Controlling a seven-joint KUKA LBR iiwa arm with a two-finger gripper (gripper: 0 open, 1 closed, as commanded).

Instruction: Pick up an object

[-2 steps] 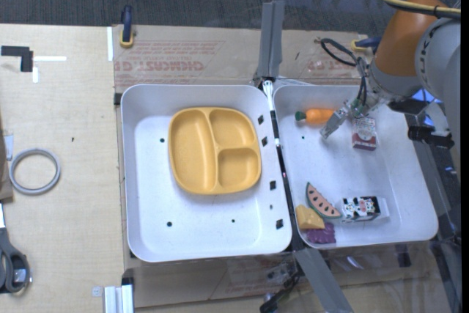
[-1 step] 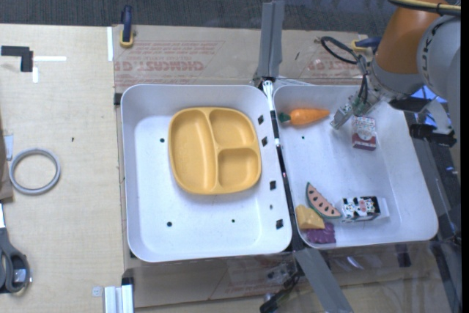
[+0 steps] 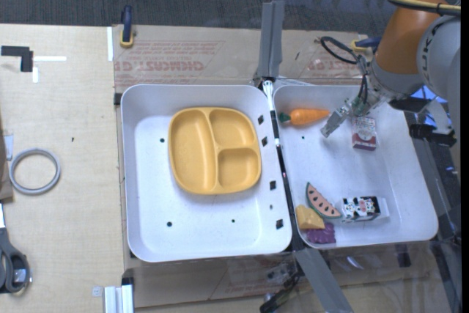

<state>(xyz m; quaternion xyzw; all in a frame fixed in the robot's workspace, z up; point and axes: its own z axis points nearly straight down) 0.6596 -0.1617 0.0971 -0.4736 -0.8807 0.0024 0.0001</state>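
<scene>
My claw [image 3: 338, 119] hangs low in the right bin [image 3: 410, 179], near its back wall, arm reaching in from the right. Cannot tell how far apart the fingers stand; nothing visibly held between them. Toy carrot [image 3: 308, 116] lies just left of my claw, close but apart. Small red-and-white packet [image 3: 364, 135] sits just to its right. At the bin's front: watermelon slice [image 3: 322, 200], yellow wedge [image 3: 308, 218], purple piece [image 3: 319, 234], black-and-white carton [image 3: 360, 208]. Left bin [image 3: 146, 231] carries a yellow divided plate [image 3: 215, 150]. On the bench [image 3: 58, 84], a tape ring [image 3: 32, 171].
</scene>
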